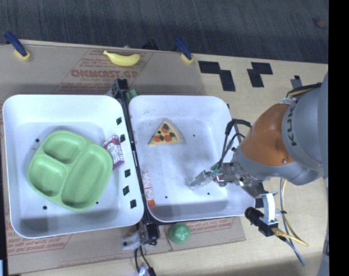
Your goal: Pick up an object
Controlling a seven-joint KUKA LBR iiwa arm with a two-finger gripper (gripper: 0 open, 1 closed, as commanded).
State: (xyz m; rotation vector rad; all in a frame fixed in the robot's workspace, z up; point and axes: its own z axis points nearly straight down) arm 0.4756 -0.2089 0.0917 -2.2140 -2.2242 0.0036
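A toy pizza slice [165,133] lies flat in the back half of the right bin [220,111]. My gripper [200,179] reaches in from the right and sits low over the front right part of that bin's floor. It is a good way in front of and to the right of the pizza slice, apart from it. Nothing lies under or beside its tip. In the left bin [16,117] rests a green divided plate [69,168], with a small maroon packet [113,149] against the plate's right edge.
A yellow banana [122,57] lies on the cardboard behind the bins. A green ball [178,232] sits on the bench in front of the right bin. A black divider strip [129,148] runs between the bins. The grey and orange arm [272,145] overhangs the right bin's right wall.
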